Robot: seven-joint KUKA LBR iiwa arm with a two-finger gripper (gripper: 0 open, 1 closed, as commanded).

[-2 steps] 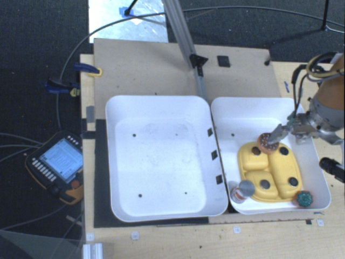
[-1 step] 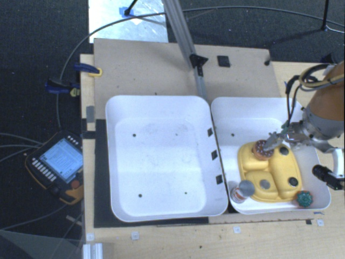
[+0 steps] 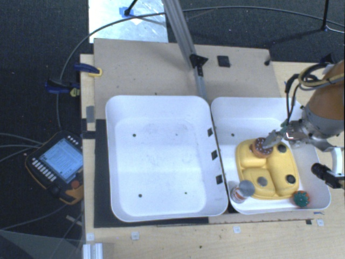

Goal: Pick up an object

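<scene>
The right bin holds a large yellow plastic piece with dark round spots. A small brown and pink ring-shaped thing lies on the yellow piece's upper left part. A small jar with a grey lid stands at the bin's front left corner. A green ball rests at the front right. My gripper reaches in from the right and sits low, just right of the ring and over the yellow piece's upper edge. Nothing visibly held.
The left bin lies beside the right one, with a shared divider edge. A grey pole slants over the bench's back. A teach pendant lies off the bench at left. Cables loop around the arm's wrist.
</scene>
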